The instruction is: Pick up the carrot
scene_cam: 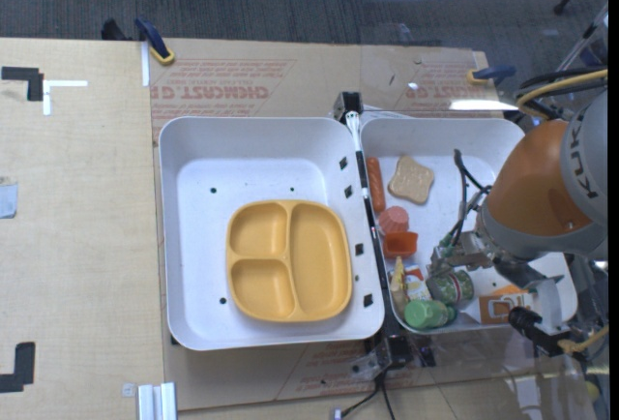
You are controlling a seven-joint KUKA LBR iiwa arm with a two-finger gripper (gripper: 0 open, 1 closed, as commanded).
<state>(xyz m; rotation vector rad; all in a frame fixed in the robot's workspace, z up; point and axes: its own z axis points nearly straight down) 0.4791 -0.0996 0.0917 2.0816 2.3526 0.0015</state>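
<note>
Two shallow white bins sit side by side on the bench, and the carrot (pixel 373 184) lies in the right bin (pixel 440 133), pressed along its left wall just beside the divider. It is a slim orange stick running roughly up and down the camera view, with a slice of toast (pixel 411 180) near it to the right and a red block-like toy (pixel 397 241) just below its lower end. Lower in the same bin lie a green round piece (pixel 426 314), a can-like item (pixel 450 288) and an orange carton (pixel 500 304). The left bin (pixel 184 166) holds a yellow divided plate (pixel 289 260).

The gripper (pixel 453 258) hangs over the lower middle of the right bin, above the cluttered corner and well apart from the carrot. Its fingers are hidden among dark cables and the objects beneath, so whether the claw is open or closed cannot be told, and nothing can be seen held in it.

As a judgement, the carrot looks like a light, rigid toy with a smooth, somewhat slippery skin, unlikely to be damaged by a firm pinch. Its narrow round body would tend to roll or squirt out of a loose grasp. The best hold appears to be across its middle, jaws closing across the short width. The wall tight on its left leaves little room for a finger there, which is the chief risk.
</note>
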